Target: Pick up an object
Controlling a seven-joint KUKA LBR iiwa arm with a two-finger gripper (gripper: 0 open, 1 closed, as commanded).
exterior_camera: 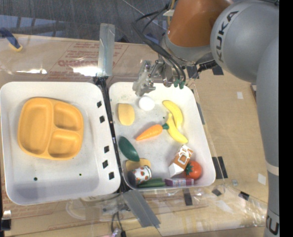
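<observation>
My gripper [145, 86] hangs over the far edge of the right bin [201, 132], just above a small white ball [147, 103]. Nothing shows between its fingers. In that bin lie a pale yellow potato-like piece [126, 114], a banana [175, 121], an orange carrot [150, 132], a dark green avocado-like piece [128, 148], a small carton [181, 161], a red tomato [194, 170], a round printed can [141, 173], a green cucumber [150, 183] and a purple bar [178, 182].
The left bin [18, 181] bears a yellow divided plate [50, 128]. A grey strip of tape [105, 51] stands at the back between the bins. The arm's orange band [196, 9] and grey body [255, 38] loom at the upper right.
</observation>
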